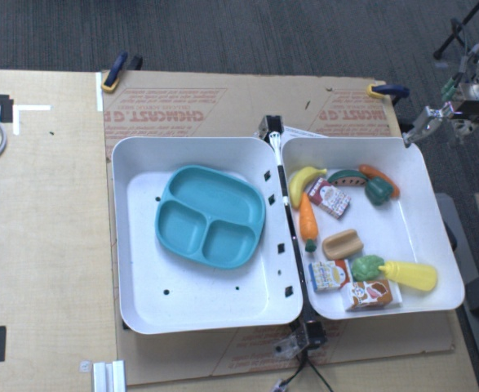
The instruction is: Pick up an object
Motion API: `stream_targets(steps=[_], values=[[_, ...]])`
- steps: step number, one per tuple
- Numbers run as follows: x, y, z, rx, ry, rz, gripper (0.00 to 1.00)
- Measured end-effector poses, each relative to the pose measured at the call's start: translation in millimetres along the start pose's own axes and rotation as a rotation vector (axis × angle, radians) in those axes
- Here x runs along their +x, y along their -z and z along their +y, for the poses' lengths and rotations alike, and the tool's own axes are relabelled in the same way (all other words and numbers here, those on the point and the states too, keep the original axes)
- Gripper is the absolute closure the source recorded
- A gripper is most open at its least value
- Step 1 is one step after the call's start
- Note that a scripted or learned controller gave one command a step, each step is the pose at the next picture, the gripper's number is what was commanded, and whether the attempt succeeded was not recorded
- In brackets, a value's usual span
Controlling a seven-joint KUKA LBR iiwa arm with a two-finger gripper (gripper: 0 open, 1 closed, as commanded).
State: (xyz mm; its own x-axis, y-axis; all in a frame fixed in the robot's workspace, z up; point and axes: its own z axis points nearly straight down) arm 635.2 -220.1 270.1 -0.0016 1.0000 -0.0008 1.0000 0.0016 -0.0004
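White right bin [435,219] is holding the toy food; yellow banana [303,182] lying near its left wall. Your gripper [435,121] is hovering beyond the bin's far corner, grip unreadable. You're pre-approach: you'll need to move over, then descend.

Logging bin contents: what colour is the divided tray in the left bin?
The divided tray is teal blue, plain, seen best in the camera view.

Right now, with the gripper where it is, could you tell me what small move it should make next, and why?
Probably swing left and down toward the right bin. The gripper sits outside the bin's far right corner, holding nothing, while the toys, such as the yellow bottle, lie inside.
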Motion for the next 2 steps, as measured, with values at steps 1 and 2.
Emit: stream_targets(steps=[1, 2], values=[[92.1, -153.5, -6.4, 0.001, 0.001, 0.001, 0.0], [118.2, -176.7, 19.5, 0.022, 0.153, -0.004, 0.0]])
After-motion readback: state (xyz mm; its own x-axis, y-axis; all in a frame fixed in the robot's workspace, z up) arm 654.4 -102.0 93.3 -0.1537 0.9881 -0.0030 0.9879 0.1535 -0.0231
